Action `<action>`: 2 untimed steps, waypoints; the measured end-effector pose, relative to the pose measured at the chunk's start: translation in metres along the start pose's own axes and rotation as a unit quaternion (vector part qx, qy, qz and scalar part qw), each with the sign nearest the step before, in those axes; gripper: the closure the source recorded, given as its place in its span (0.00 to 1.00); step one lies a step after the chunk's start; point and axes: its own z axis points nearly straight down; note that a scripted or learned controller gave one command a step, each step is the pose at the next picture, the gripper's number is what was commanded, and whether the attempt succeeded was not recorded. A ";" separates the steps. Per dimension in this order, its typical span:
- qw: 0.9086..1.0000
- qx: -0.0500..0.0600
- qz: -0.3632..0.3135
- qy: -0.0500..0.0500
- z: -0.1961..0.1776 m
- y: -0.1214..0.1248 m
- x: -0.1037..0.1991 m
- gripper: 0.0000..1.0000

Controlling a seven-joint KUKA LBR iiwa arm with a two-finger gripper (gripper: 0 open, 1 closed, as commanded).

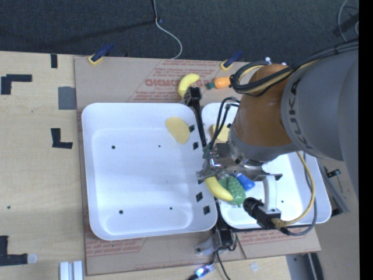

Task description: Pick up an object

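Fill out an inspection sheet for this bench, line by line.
Surface: two white bins, left bin and right bin, on a cardboard sheet.
Job's things: pale yellow piece in left bin; banana, green item and blue item in right bin under the arm.
Clutter: banana-like toy and small orange item on the cardboard.
Gripper: gripper near the bins' divider, fingers unclear.
Cables: black cables on the arm; white cord behind.
Surroundings: dark cloth backdrop.

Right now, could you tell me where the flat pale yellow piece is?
The flat pale yellow piece lies in the left white bin, at its upper right corner in the camera view, just below the yellow banana that sits outside on the cardboard.
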 end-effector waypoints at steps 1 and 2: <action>1.000 -0.004 -0.003 0.000 -0.038 0.024 0.060 1.00; 1.000 -0.001 -0.002 0.000 -0.029 0.002 0.110 1.00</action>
